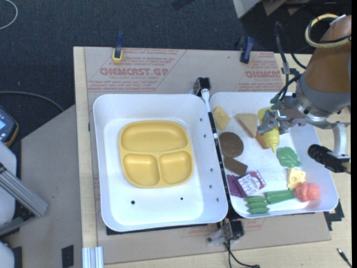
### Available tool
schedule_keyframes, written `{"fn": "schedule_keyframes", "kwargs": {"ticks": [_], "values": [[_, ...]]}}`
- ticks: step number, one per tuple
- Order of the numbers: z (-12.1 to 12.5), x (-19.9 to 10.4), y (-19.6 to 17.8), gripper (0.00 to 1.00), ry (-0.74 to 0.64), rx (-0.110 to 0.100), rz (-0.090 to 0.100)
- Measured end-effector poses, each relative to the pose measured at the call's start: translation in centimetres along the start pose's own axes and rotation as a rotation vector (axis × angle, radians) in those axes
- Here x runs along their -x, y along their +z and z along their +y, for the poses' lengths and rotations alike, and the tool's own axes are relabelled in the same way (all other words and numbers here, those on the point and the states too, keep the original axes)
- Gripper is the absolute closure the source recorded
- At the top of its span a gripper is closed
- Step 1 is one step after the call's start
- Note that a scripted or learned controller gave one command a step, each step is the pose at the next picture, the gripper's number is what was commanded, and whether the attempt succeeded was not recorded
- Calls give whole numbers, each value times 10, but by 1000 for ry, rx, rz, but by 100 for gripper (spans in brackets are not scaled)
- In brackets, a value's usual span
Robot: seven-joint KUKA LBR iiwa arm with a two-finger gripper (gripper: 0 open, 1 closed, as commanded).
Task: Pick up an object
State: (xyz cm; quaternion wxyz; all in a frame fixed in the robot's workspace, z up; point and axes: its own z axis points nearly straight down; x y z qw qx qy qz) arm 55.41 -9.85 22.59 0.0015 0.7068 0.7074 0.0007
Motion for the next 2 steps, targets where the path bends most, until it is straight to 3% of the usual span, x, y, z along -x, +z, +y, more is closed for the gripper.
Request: {"fn": "schedule_keyframes", "kwargs": {"ticks": [1,2], "values": [[8,-13,-3,100,-1,1,0],[-5,-13,11,100,1,-7,2]]}}
